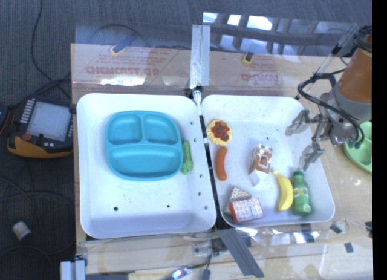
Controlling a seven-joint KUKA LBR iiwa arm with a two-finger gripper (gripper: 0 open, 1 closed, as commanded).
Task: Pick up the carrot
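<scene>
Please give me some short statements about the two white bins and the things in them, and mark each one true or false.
1. The blue divided plate lies in the left white bin. True.
2. The long orange carrot lies on that plate. False: it lies in the right white bin.
3. The yellow banana lies beside the green bottle. True.
4. The two-finger gripper holds the carrot. False: it is open, apart from it.
</scene>
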